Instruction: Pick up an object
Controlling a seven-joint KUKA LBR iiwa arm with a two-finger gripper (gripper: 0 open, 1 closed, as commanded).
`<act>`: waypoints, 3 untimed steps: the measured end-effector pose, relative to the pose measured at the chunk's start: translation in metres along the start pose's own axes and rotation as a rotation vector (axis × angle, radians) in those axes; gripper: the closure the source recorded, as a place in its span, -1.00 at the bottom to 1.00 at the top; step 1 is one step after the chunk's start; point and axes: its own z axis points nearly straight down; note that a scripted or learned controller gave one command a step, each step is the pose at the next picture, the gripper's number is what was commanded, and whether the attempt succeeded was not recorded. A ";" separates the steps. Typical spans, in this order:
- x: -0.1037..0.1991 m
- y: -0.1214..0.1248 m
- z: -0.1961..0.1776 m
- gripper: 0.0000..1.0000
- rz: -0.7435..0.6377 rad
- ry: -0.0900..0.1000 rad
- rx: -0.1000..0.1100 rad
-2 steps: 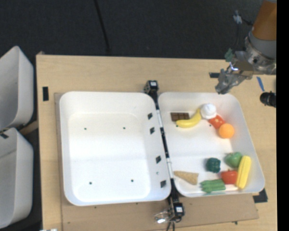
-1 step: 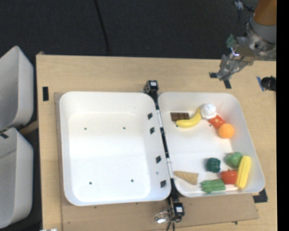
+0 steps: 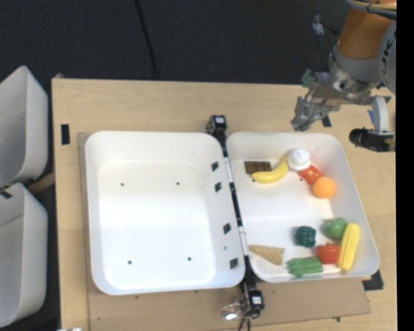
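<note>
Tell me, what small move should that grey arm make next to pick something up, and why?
Probably lower the gripper forward into the right white bin. It hangs above the bin's far rim, apart from everything, and the curved yellow banana and white-capped orange bottle lie nearest below it.

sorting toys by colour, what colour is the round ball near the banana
Orange, clearest in the camera view.

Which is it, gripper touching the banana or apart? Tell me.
Apart. The camera view shows the gripper above the right bin's far rim, with bare white bin floor between it and the banana.
</note>
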 end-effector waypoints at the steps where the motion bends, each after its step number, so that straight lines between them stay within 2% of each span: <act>1: 0.050 0.003 0.096 1.00 -0.002 0.002 0.003; 2: 0.151 0.006 0.087 1.00 -0.006 0.000 -0.007; 3: 0.153 0.006 0.041 1.00 0.000 0.001 -0.009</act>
